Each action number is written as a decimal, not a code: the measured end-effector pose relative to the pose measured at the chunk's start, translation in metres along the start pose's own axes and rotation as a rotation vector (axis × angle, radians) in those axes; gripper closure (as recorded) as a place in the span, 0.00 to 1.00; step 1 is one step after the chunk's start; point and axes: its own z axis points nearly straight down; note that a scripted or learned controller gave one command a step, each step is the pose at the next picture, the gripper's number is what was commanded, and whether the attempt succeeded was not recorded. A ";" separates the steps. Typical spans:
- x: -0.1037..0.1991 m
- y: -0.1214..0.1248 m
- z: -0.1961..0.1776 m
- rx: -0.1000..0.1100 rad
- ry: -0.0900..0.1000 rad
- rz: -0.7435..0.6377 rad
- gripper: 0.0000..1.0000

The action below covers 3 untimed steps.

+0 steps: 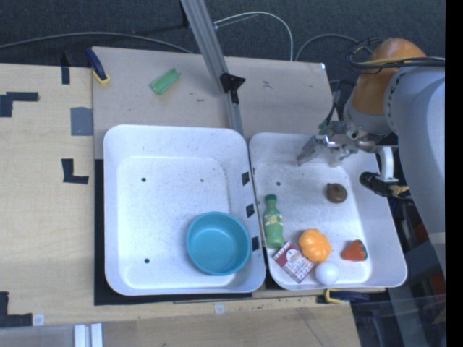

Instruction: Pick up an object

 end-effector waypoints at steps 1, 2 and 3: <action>0.002 0.000 -0.010 -0.001 0.002 -0.002 1.00; -0.001 -0.002 -0.074 -0.017 0.001 0.000 1.00; 0.000 0.000 -0.139 -0.017 0.001 -0.001 1.00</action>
